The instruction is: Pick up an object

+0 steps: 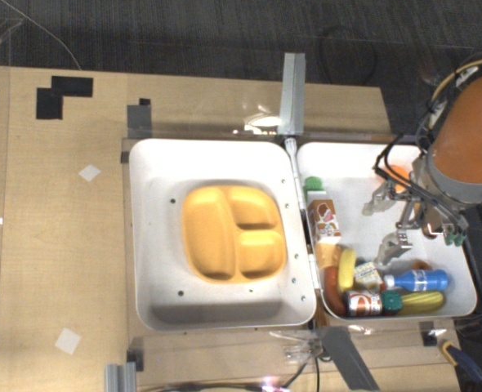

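Observation:
The right bin (363,174) holds a heap of objects along its left and front sides. A green-capped bottle with a brown label (323,213) lies by the left wall. Below it sit a yellow piece (347,268), a red piece (332,282), a drink can (363,304), a blue-labelled bottle (417,282) and a long yellow item (423,302). My gripper (386,225) hangs over the bin's middle, above and left of the blue-labelled bottle. It is open, with only white bin floor between its fingers.
The left bin (155,219) carries a yellow compartment tray (233,231) in its middle. A metal post (293,92) stands behind the wall between the bins. The orange-banded arm (470,137) and its cables cover the right bin's far right corner.

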Action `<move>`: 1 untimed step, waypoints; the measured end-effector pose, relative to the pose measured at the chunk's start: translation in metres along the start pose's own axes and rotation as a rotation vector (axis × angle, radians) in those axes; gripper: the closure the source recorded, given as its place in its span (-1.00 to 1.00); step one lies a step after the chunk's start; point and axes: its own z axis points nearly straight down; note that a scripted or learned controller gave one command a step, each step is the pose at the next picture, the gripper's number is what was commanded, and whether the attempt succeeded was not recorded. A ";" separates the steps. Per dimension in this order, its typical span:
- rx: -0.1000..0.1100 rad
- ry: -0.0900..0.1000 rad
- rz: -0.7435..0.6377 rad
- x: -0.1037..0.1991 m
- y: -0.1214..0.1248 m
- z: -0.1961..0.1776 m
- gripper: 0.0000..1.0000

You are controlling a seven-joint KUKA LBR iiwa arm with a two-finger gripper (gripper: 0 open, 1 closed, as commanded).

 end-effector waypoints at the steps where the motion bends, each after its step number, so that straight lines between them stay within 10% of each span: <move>1: 0.000 0.000 0.000 0.000 0.000 0.000 -1.00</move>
